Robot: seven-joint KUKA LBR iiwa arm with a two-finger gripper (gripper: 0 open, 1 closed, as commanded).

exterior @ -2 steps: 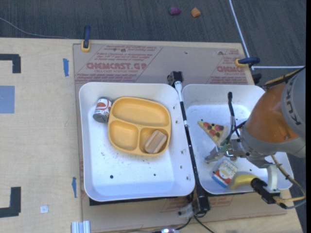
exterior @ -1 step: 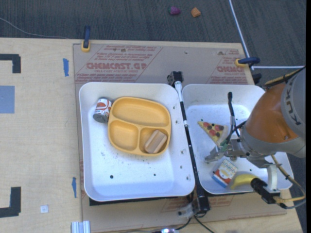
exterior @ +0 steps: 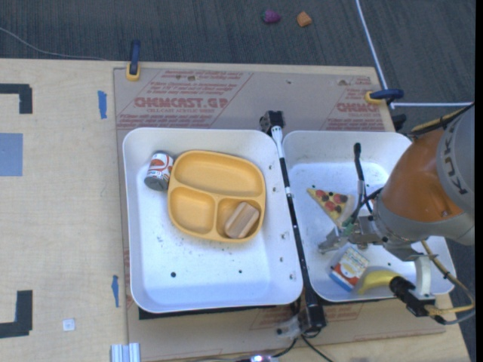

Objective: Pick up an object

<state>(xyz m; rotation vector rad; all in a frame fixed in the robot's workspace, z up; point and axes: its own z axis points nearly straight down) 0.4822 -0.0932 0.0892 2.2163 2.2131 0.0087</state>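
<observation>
Hovering in the right bin (exterior: 302,164), the hand (exterior: 338,240) spreads beside a pizza slice (exterior: 330,200).

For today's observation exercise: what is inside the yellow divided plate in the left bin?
The yellow divided plate holds one tan bread-like piece in its lower right compartment. Whatever lies beneath that piece is hidden.

The grey arm's gripper (exterior: 337,240) hung low in the right white bin (exterior: 302,157), between a pizza-slice toy (exterior: 330,200) and a small carton (exterior: 348,267) beside a yellow banana (exterior: 377,280). A yellow three-compartment plastic tray (exterior: 215,173) sat in the left white bin (exterior: 211,285), holding a tan bread-like piece (exterior: 241,219).
</observation>
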